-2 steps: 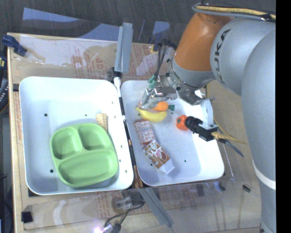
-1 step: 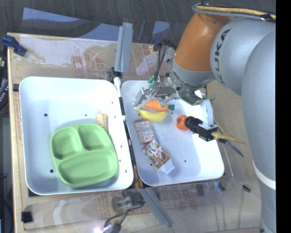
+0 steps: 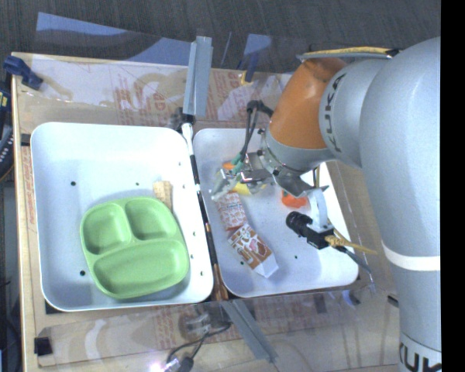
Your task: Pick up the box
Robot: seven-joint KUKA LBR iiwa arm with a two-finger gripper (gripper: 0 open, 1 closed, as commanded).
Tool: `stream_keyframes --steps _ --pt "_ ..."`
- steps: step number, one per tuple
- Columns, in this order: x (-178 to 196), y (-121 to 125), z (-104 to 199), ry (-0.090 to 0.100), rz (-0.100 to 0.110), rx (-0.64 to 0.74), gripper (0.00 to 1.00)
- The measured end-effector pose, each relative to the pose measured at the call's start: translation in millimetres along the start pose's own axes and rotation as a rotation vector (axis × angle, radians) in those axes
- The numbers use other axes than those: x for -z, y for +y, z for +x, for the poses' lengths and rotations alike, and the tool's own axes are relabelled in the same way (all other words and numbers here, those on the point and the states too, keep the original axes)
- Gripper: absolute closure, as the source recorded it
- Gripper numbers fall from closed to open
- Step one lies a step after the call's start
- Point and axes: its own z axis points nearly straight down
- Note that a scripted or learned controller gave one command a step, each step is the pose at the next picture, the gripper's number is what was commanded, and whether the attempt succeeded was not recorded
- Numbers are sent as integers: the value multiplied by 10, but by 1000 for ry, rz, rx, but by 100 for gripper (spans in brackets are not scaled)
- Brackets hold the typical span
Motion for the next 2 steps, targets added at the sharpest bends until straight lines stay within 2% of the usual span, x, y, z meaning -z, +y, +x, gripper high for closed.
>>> stream_keyframes --steps 1,2 --pt "-684 -332 -73 -16 -16 4 0" --pt "-584 -325 -61 -15 -15 11 100"
